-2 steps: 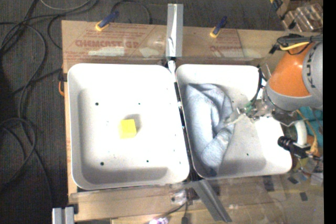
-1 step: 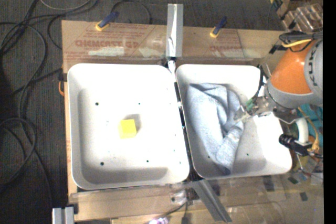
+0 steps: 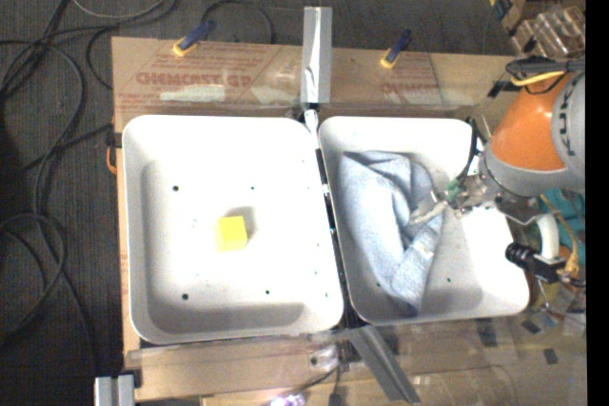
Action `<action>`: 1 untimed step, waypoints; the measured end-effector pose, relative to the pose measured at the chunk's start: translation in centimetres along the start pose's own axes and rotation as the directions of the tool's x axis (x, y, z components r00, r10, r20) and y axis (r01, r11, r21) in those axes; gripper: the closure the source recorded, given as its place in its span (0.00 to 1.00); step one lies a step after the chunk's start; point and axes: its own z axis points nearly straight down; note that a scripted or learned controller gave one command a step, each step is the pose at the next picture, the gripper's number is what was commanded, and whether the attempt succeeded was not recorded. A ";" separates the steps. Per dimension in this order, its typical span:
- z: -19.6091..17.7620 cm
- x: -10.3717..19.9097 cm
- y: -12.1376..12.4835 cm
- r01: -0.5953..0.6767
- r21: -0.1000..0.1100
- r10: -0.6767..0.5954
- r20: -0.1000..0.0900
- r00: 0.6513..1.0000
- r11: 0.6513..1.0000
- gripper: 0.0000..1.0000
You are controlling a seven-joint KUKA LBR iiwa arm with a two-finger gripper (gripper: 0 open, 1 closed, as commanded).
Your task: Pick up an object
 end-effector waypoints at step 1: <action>1.2 0.5 4.9 0.021 0.005 -0.021 0.001 1.000 1.000 0.00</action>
